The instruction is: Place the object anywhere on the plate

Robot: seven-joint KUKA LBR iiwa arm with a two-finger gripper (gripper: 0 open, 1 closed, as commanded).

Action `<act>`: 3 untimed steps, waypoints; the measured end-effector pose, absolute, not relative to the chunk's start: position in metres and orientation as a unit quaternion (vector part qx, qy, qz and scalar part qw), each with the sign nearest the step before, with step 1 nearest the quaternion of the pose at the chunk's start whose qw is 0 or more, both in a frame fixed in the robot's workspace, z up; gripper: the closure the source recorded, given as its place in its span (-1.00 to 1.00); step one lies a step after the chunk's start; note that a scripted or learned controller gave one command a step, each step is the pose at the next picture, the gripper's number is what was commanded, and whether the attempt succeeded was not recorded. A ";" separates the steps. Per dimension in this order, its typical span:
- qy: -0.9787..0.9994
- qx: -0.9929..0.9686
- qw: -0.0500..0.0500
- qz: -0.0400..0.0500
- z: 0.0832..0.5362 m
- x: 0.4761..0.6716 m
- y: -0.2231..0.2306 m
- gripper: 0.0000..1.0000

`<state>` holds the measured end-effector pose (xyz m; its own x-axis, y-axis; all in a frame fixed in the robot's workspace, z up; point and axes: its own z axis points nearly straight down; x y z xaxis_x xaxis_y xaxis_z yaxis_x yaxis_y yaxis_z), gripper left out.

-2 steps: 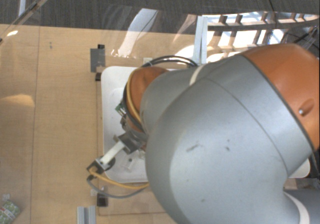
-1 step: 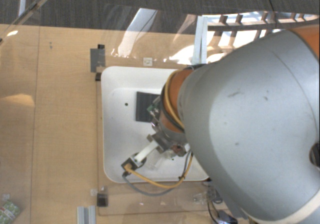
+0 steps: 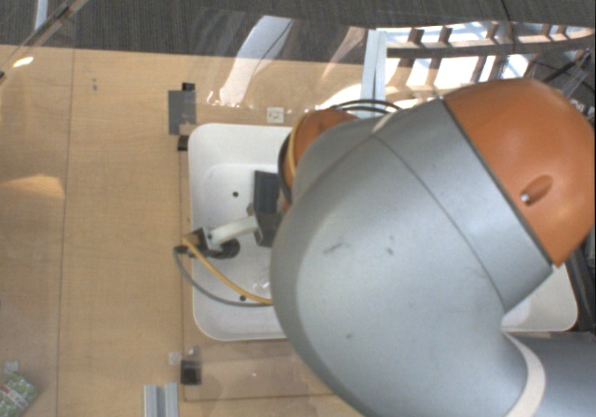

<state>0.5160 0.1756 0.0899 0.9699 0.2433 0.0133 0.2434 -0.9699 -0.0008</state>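
Note:
The grey arm (image 3: 410, 257) with its orange band (image 3: 521, 154) looms close to the camera and covers most of both bins. Only the left part of the left white bin (image 3: 209, 150) is exposed. Over that bin, a dark part of the gripper (image 3: 264, 208) pokes out from under the arm's left edge. A short white cylinder (image 3: 227, 235) with a black and yellow cable (image 3: 216, 283) sticks out beside it, low over the bin floor. The arm hides whatever lies under the gripper and in the rest of the bins.
A sliver of the right bin (image 3: 549, 313) peeks out at the right. The tan bench (image 3: 93, 220) stretches to the left. Small black brackets (image 3: 182, 108) (image 3: 190, 370) stand by the left bin's corners. A white railing (image 3: 447, 61) runs behind.

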 end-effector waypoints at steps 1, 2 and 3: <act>-0.194 -0.981 0.003 -0.006 0.090 0.490 0.237 1.00; -0.195 -0.981 0.004 -0.008 0.101 0.492 0.237 1.00; -0.195 -0.981 0.005 -0.009 0.111 0.493 0.237 1.00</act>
